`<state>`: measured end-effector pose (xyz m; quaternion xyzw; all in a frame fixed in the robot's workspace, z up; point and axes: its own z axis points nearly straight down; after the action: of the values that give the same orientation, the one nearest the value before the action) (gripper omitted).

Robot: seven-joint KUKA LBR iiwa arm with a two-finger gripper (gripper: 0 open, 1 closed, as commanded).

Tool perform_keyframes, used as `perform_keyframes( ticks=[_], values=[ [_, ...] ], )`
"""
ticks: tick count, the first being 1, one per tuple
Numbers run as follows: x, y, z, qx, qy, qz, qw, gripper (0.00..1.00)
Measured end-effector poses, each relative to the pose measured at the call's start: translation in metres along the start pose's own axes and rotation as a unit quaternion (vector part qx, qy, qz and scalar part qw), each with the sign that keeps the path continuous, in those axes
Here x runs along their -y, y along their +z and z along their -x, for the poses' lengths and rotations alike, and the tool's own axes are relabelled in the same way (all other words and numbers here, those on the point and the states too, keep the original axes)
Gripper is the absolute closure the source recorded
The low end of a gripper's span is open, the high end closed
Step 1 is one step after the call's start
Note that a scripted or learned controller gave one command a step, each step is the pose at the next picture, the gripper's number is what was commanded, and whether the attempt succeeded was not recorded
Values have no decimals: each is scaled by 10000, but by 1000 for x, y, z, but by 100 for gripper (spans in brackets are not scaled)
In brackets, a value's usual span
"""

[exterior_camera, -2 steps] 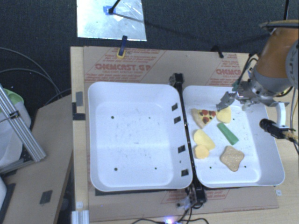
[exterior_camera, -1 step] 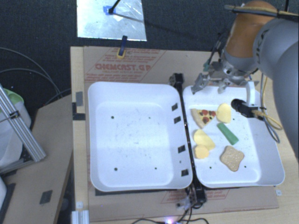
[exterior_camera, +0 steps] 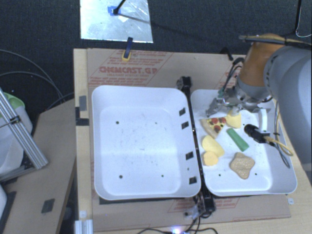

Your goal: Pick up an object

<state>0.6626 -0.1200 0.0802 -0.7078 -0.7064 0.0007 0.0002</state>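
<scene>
My gripper [exterior_camera: 218, 108] hangs low over the back left part of the right bin [exterior_camera: 278, 177]. Just in front of it lies a pizza slice [exterior_camera: 215, 126] with red dots. A pale yellow piece [exterior_camera: 234, 120] rests right beside the gripper, toward the front right. Nothing shows as held. Further forward lie a green block [exterior_camera: 238, 139], two yellow pieces [exterior_camera: 211, 144] [exterior_camera: 210, 158] and a tan, bread-like piece [exterior_camera: 242, 164].
The left bin [exterior_camera: 141, 143] stands beside the right one, with a black hinge strip [exterior_camera: 191, 130] between them. The grey arm [exterior_camera: 287, 77] fills the right bin's back right corner. A foil sheet [exterior_camera: 116, 13] lies behind the bench.
</scene>
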Motion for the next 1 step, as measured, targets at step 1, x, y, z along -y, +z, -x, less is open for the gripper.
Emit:
perform_keyframes(
  ticks=[1],
  values=[
    [99, -4, -12, -15, -8, -24, 10000, 0]
  ],
)
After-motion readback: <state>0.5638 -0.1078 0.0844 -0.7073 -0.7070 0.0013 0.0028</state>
